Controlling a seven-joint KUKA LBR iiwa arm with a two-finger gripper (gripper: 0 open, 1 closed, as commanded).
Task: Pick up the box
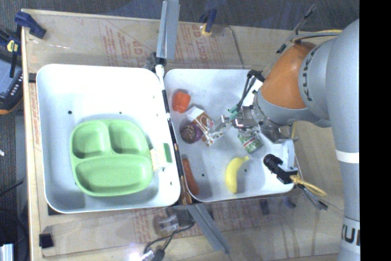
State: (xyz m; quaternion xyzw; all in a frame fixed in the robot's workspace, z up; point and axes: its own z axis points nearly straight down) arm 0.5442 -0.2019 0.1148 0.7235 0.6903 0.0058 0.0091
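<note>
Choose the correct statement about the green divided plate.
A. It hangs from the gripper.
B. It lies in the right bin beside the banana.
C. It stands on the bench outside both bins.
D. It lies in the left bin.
D: the green divided plate rests on the floor of the left bin, while the banana lies in the right bin.

Around the small white-and-maroon printed box (194,126) the right white bin (211,79) is crowded: a red-orange tomato-like ball (181,100) just behind it, the grey arm's gripper (230,121) alongside, a yellow banana (234,173) nearer (bare floor lies between them)
</note>
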